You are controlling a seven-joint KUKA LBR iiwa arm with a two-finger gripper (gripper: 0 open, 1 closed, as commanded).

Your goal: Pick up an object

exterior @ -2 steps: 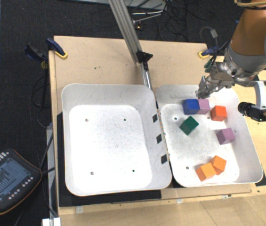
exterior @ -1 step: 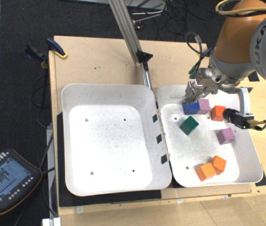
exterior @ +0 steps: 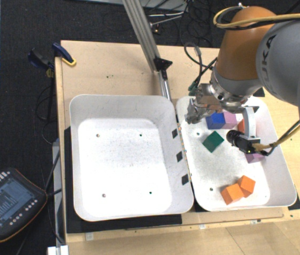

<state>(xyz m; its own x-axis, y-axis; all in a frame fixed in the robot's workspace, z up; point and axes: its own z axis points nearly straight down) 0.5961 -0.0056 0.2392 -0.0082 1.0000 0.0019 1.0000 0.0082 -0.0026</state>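
Your candidate objects all sit in the right bin (exterior: pixel 277 195): a blue block (exterior: pixel 215 121) with a pink-purple block (exterior: pixel 230 119) just beside it at upper centre, a green block (exterior: pixel 213 141) below them, two orange blocks (exterior: pixel 238 189) touching near the bin's lower edge, and a small purple piece (exterior: pixel 255 156) toward the right. Your end effector (exterior: pixel 197 110) hangs over the bin's upper left corner, just beside the blue block, likely lining up on that cluster; you cannot tell how it is set. The left bin (exterior: pixel 80 142) occupies the surface's (exterior: pixel 112 62) centre-left.
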